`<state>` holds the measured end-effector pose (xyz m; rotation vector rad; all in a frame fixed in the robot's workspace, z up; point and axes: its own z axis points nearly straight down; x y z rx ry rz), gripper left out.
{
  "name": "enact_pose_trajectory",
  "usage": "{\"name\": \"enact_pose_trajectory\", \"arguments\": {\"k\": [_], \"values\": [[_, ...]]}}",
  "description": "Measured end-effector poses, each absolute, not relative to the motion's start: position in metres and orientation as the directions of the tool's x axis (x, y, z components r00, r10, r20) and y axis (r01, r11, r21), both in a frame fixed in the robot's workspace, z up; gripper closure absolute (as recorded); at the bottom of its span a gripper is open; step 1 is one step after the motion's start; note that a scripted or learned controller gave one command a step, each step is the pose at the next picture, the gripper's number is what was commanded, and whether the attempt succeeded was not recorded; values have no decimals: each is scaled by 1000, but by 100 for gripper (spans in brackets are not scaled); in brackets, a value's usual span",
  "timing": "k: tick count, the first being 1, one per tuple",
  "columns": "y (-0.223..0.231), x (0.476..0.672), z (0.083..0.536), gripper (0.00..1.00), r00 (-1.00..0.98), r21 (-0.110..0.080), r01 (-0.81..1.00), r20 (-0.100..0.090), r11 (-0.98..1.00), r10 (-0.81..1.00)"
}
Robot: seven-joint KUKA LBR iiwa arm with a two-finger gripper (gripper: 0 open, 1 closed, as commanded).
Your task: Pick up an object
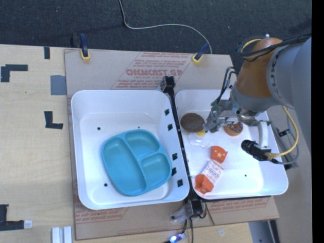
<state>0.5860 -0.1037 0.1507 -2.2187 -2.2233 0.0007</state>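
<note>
Here the gripper (211, 121) hangs low in the right bin (253, 186), just beside a brown round object (192, 121); whether its fingers are apart or together I cannot tell. An orange block (218, 154) and an orange-white packet (208, 176) lie nearby

Dark grey carpet-like floor (152, 9) across the top of the frame, a thin white cable (152, 25) looping over it. Light wood-grain tabletop (30, 151) fills the left side, marked with black tape pieces (50, 120) and a grey patch (58, 84). A brown cardboard sheet (147, 70) with red printing lies on the tabletop, held at its upper edge by two blue-and-yellow clamps (84, 48). Lighting even, soft shadows.
</note>
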Motion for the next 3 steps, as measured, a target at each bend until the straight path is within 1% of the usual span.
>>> {"name": "enact_pose_trajectory", "arguments": {"k": [2, 3], "values": [[-98, 590, 260, 100, -2, 0, 1000, -1, 2, 1000], [-50, 591, 240, 100, -6, -7, 1000, 1, 6, 1000]]}}
